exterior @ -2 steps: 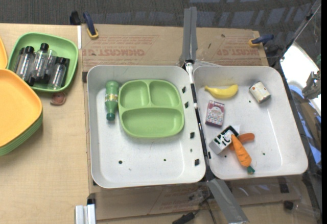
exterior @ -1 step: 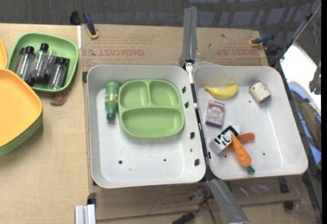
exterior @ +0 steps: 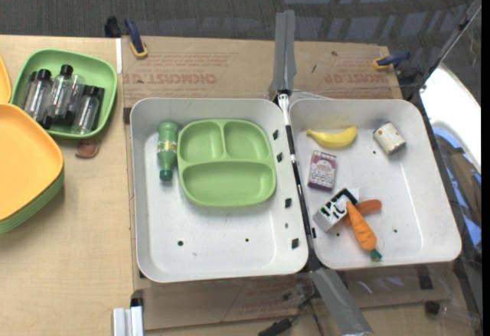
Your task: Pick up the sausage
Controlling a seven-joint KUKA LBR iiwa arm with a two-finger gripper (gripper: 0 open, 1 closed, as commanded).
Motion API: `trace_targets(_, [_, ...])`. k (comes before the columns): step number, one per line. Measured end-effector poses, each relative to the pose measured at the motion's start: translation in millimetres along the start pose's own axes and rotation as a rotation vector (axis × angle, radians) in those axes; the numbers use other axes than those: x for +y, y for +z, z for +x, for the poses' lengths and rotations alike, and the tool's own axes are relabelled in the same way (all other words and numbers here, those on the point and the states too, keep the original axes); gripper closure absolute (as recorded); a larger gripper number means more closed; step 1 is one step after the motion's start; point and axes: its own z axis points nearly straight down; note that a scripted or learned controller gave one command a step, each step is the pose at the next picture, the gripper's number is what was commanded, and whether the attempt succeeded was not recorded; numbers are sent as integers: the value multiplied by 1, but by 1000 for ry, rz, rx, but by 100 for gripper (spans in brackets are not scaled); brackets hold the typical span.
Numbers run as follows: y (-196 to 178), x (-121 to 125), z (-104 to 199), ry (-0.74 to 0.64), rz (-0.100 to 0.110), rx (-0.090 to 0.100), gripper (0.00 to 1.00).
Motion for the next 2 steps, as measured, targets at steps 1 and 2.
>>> trace_targets(1, [-2, 5, -6, 201, 1, -1, 100])
trace_targets(2, [-19, 21, -5, 398, 2, -1, 100])
